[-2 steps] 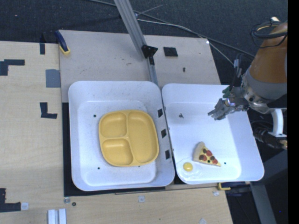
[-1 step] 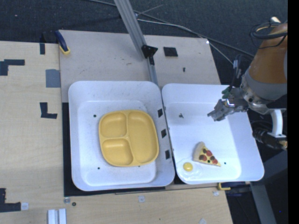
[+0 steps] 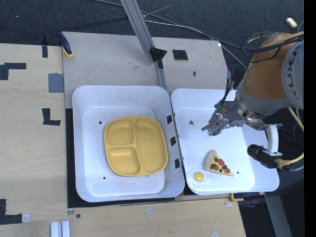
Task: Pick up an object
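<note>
The gripper [image 3: 213,128] hangs over the middle of the right bin [image 3: 197,102], its fingers pointing toward the bin floor. Whether they are spread or closed cannot be told from this angle; nothing is seen between them. A toy pizza slice [image 3: 217,164] lies on the bin floor below and slightly right of the gripper, near it but apart, its crust end toward the gripper. A small yellow round piece [image 3: 198,177] rests further below, just left of the slice, close to the bin's front corner. Well to the gripper's left, in the left bin [image 3: 89,102], a yellow divided plate [image 3: 135,145] lies flat, three compartments facing up. The arm's orange band [image 3: 266,78] sits above and right of the gripper.
</note>
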Action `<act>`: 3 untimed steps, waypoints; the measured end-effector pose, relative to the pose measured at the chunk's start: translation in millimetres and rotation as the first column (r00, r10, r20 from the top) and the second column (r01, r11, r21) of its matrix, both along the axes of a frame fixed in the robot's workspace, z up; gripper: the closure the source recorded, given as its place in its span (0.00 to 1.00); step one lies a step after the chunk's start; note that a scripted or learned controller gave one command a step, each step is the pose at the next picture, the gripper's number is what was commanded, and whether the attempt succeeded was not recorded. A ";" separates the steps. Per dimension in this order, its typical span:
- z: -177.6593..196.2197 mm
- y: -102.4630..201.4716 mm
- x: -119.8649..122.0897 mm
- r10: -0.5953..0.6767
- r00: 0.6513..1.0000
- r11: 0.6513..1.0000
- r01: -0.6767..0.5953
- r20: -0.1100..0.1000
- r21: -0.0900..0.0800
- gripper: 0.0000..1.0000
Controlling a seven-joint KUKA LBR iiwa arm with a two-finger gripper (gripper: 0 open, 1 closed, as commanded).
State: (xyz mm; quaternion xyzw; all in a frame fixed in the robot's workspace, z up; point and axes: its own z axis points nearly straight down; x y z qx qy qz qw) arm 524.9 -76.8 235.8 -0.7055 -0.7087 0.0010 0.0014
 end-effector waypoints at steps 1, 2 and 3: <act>-13.7 49.3 -10.2 0.000 1.000 1.000 0.000 0.000 0.000 1.00; -16.0 112.4 -13.2 0.004 1.000 1.000 -0.004 0.000 0.002 1.00; -8.8 156.0 -23.9 0.002 1.000 1.000 -0.002 0.001 0.000 1.00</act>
